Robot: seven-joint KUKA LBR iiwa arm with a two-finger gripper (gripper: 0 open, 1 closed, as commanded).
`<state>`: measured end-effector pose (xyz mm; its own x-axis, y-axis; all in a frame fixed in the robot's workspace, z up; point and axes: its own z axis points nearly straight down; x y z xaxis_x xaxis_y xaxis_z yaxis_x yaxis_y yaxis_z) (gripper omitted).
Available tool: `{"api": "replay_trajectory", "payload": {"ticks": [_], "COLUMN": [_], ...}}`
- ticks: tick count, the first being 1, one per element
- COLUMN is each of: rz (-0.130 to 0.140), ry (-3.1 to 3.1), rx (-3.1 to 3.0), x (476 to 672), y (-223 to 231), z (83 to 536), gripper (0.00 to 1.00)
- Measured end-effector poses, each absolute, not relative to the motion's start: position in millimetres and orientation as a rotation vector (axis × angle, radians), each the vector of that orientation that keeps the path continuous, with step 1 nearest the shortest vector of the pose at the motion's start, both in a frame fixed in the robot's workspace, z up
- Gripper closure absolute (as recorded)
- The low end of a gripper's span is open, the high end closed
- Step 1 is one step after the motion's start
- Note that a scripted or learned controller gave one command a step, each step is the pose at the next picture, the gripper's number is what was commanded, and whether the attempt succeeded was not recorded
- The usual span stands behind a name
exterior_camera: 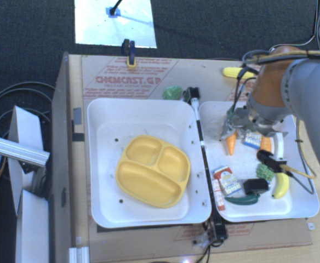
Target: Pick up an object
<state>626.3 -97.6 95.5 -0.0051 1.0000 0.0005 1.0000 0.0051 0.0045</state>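
Note:
My gripper [229,128] hangs low over the upper left part of the right bin [302,210], under the grey arm with its orange band. Directly below its tip lies a small orange carrot [231,143], touching or nearly touching it. To the right of the carrot are a blue and white box [252,140], an orange piece [266,144] and a white piece [279,144]. Lower in the bin lie a red and white carton [226,179], a black block [255,186], a green pepper [241,199], a broccoli piece [264,172] and a banana [281,186].
The left bin [102,147] holds a yellow divided plate [152,170]. A black brush handle [200,130] lies along the divide between the bins. A green object [172,93] and a yellow one [232,71] sit on the cardboard behind the bins. A cable [297,172] trails over the right bin.

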Motion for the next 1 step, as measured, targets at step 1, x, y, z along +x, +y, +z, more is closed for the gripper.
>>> {"api": "replay_trajectory", "payload": {"ticks": [1], "rz": [0.008], "ry": [2.232], "rx": [2.210], "x": [581.3], "y": [-30.6], "z": [189.5], "gripper": [1.00]}}
